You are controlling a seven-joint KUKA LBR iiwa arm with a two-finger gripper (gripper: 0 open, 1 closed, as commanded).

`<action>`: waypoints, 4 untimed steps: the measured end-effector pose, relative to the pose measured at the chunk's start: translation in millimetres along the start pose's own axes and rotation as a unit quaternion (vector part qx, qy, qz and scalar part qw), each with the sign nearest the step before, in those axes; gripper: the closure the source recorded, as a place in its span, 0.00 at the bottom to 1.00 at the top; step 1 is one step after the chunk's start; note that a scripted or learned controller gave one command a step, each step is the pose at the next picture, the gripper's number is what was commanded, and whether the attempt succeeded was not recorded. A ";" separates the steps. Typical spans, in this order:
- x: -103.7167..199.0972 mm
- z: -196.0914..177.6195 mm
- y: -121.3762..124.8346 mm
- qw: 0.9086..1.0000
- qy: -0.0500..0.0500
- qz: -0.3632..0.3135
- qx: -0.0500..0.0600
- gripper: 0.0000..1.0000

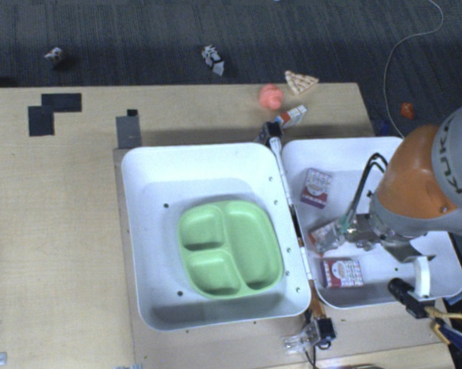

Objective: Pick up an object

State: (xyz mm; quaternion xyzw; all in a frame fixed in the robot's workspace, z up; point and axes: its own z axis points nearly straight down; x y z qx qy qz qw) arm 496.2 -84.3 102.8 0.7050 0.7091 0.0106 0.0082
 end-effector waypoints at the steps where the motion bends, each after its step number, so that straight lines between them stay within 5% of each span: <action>1: 1.6 -11.0 2.4 1.000 0.001 -0.001 -0.002 1.00; 2: -91.4 11.4 -3.9 1.000 -0.003 0.002 0.011 1.00; 3: -7.4 -88.6 40.4 1.000 -0.001 0.001 0.011 1.00; 4: -57.3 -108.9 -6.4 1.000 -0.002 0.001 0.012 1.00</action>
